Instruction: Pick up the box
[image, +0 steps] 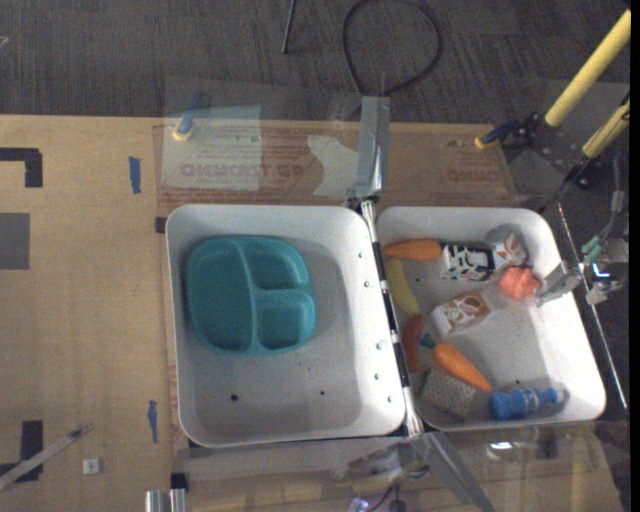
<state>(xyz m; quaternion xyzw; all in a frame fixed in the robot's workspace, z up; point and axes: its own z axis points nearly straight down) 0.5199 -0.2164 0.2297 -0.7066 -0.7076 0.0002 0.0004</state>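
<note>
The gripper (583, 276) sits at about 3 o'clock in the view, close to the right edge. It shows as a small, blurred cluster of grey metal with pale and teal-tinted bits. A flat grey piece juts from it towards 9 o'clock, tilted slightly down at its tip. Thin dark lines run past the cluster from about 1 o'clock down towards 5 o'clock. It is too small and too soft in focus to make out more of its pose.
</note>
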